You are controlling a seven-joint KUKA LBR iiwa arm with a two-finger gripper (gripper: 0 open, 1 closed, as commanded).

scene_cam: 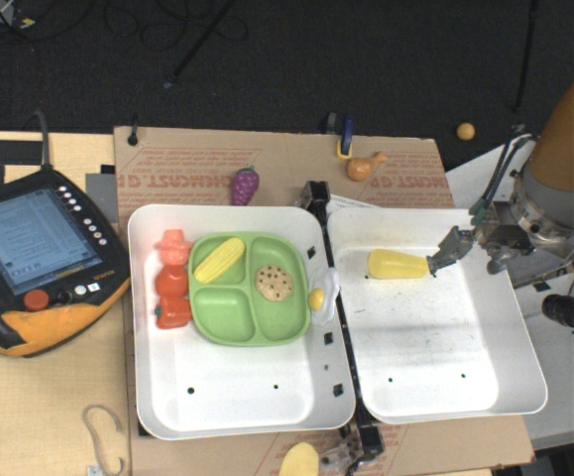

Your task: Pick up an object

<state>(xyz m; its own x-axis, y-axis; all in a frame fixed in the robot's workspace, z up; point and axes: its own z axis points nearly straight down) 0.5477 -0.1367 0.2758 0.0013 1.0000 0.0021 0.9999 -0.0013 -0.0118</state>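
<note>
A yellow oblong toy (397,264) lies in the upper left part of the right bin (445,365). My gripper (471,255) hangs over the same bin just right of the toy. It stands open, and its left fingertip (439,260) is at the toy's right end, while nothing sits between the fingers. The left bin (227,385) holds a green divided plate (237,315) with a corn cob (216,259) and a cookie (274,283). A red bottle-shaped toy (172,281) lies left of the plate, and a small yellow piece (316,299) lies at its right rim.
On the cardboard behind the bins lie a purple grape bunch (244,184) and an orange pear-like toy (363,167). A control pendant (39,256) rests at the left. Another yellow toy (299,459) lies in front of the bins.
</note>
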